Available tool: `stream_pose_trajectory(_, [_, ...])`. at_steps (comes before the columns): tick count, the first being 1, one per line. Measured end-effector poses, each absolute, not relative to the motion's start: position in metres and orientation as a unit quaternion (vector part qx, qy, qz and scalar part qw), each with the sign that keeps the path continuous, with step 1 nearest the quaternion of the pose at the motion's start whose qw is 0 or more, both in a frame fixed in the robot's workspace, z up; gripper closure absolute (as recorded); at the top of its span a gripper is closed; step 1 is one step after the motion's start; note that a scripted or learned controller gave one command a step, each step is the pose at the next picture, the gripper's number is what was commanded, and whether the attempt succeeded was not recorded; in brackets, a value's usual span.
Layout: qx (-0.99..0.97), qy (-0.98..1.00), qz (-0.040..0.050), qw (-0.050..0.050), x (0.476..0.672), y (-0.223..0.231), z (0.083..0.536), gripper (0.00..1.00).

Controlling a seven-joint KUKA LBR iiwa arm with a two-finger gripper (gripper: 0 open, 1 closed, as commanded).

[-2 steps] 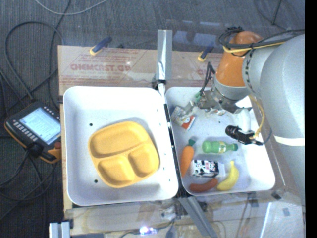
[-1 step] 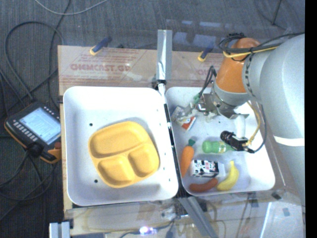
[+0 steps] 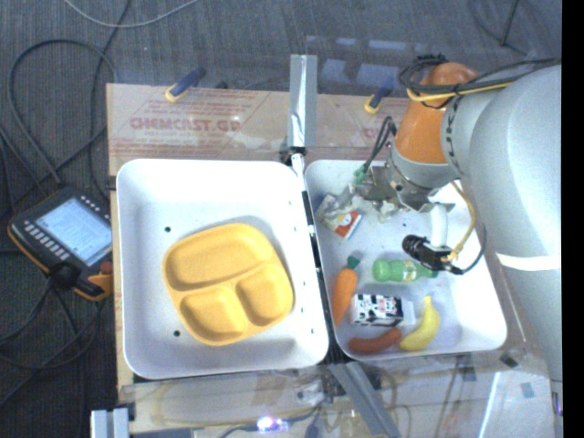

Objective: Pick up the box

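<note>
The box (image 3: 377, 308), white with black patches, lies on its side near the front of the right bin (image 3: 474, 331), between a carrot (image 3: 344, 292) and a banana (image 3: 422, 327). The gripper (image 3: 369, 190) hangs below the arm's orange band at the back of the same bin, well away from the box. Its tip is right beside a crumpled silver and red packet (image 3: 340, 215) at the bin's back left. The wrist hides the fingers.
A green bottle (image 3: 398, 269) lies just behind the box and a red sausage (image 3: 373, 341) just in front of it. The left bin (image 3: 137, 245) holds a yellow divided tray (image 3: 228, 283). A black cable plug (image 3: 416, 245) hangs from the arm over the right bin.
</note>
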State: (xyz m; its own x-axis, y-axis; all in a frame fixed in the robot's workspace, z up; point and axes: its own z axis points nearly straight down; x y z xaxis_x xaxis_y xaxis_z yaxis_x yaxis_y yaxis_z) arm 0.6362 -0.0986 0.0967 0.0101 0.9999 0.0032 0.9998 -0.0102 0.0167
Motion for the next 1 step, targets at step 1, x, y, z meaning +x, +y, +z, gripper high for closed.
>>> stream_pose_trajectory(1, [0.723, 0.691, 0.0002, -0.005, 0.6455, -0.0966, 0.0930, 0.00])
